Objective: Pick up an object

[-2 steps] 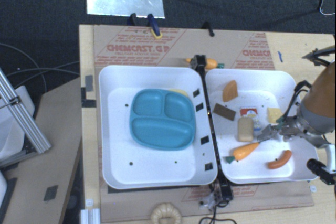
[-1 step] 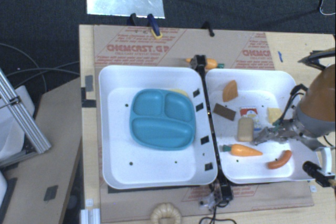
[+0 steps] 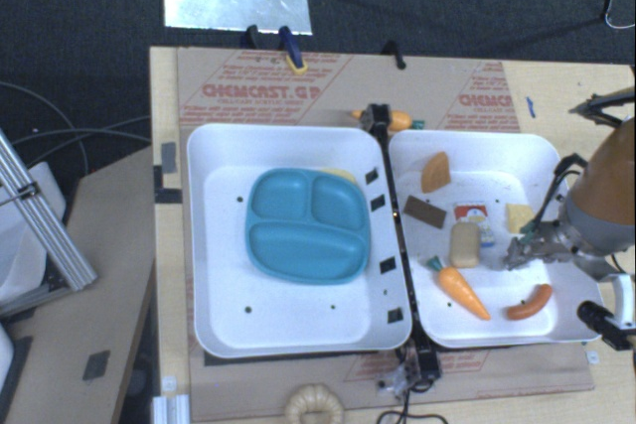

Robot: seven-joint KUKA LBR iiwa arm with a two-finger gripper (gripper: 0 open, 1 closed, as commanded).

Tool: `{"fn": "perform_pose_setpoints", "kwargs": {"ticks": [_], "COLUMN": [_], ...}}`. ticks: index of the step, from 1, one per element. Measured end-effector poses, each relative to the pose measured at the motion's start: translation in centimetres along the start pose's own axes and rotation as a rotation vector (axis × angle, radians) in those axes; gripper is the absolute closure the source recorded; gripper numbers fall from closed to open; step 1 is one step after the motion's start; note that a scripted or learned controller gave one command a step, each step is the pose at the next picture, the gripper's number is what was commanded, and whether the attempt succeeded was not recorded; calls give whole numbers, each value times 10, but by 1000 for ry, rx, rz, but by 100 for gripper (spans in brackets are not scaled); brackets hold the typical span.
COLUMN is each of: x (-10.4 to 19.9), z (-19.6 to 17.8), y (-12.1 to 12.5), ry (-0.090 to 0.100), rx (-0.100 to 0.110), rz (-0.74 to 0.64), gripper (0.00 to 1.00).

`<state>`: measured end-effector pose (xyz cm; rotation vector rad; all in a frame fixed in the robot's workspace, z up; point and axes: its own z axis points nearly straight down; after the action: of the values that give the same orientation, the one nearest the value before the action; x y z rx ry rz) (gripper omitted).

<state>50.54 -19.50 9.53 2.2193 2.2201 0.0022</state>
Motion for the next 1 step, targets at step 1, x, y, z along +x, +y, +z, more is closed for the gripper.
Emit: {"fn": "perform_pose_setpoints", "kwargs": {"ticks": [1], "x": [-10], "z": [-57], "y": [-2], "ry": [-2], "rx": [-4], "rz": [1], "gripper": [100]}}
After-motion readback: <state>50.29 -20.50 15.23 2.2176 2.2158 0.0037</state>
